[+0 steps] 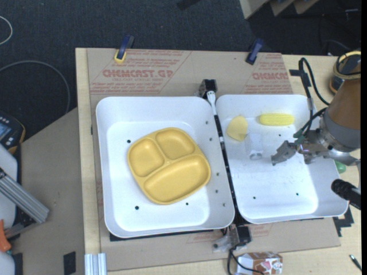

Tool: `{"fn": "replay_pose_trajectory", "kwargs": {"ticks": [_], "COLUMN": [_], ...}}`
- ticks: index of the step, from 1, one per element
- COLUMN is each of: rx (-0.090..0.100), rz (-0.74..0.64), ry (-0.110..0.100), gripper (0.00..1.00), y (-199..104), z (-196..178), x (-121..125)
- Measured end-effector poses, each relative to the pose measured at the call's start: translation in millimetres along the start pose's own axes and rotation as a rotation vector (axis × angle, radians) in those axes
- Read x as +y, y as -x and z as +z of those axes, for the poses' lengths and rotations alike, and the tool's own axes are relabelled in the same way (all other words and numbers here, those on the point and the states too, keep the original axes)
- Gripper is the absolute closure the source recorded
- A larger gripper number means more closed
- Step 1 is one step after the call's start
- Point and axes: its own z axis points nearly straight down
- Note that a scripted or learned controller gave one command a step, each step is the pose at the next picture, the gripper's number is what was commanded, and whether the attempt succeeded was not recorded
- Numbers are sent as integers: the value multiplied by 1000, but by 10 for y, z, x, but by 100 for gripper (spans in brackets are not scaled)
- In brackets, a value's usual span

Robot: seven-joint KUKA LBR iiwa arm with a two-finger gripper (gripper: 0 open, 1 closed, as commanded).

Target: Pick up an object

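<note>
The tabletop (86, 153), pale wood, bears two glossy white bins. The left bin (109, 171) holds a smooth yellow three-compartment plate (168, 165), well left of the hand (279, 154). In the right bin (275, 205), a ribbed yellow corn cob (276, 119) and rounded yellow piece (237, 128) lie just beyond it. I cannot tell its opening; centring over the corn before descending seems wise.

A robotics lab or test cell is indicated. Two white bins (109, 153) are set side by side on a desk (86, 153) covered with printed protective sheeting and fastened by clamps (122, 49). Loose cables (34, 67) are seen on dark carpet (57, 16), an aluminium extrusion (23, 196) at the left, and a robot arm (344, 119) at the right.
</note>
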Motion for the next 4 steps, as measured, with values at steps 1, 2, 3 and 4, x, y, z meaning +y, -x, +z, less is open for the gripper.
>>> {"fn": "replay_pose_trajectory", "kwargs": {"ticks": [1, 2, 3, 4], "rx": [-1, -3, 1, 4], "rz": [-1, 1, -8, -9], "ry": [3, 1, 4, 7], "gripper": [100, 100, 100, 100], "y": [1, 480, -331, -1127], "z": [-107, 984, 1035, -30], "x": [7, 510, 819, 234]}}
